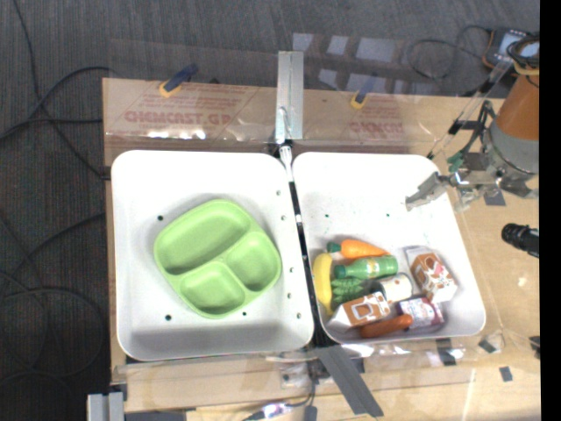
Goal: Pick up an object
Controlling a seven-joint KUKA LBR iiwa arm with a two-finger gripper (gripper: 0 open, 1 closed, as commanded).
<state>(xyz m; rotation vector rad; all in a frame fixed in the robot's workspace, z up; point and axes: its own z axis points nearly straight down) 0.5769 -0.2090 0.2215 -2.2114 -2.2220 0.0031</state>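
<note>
Camera view, hand (pixel 427 190) over right bin's (pixel 368 169) bare far edge, grip state unclear.

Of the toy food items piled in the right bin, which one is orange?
The carrot, lying at the top of the pile; below it are a green bottle and a yellow banana.

We saw the arm (pixel 517 117) as a grey body with an orange band above the wrist. Below the band sat a pale grey collar, then a darker metal block with small brackets. Thin black cables ran along its left side. The gripper (pixel 427 191) ended in slim grey metal fingers (pixel 421 194).
</note>
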